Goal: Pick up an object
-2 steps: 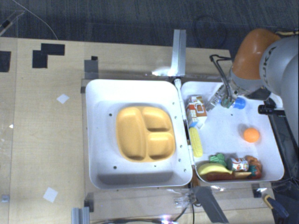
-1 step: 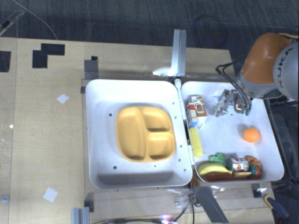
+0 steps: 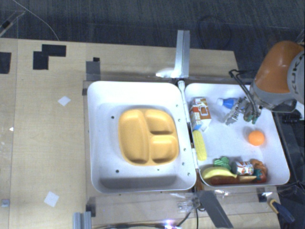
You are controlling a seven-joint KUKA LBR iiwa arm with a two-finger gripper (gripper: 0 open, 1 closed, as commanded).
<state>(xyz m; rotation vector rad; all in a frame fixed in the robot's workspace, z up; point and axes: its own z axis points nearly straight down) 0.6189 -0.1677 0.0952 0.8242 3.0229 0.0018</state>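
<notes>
Hovering my gripper (image 3: 242, 112) over the right bin (image 3: 281, 147), fingers spread, pinching nothing. Blue-capped bottle (image 3: 228, 102) just at my 10 o'clock, orange ball (image 3: 256, 137) at 5 o'clock; I'm placed between them, likely choosing a loose, easy target.

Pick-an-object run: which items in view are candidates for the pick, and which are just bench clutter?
Candidates, right bin:
blue-capped bottle next to the gripper
orange ball
carton
corn cob
banana
small can

Not in play:
yellow divided tray, left bin
black markers on the bench
</notes>
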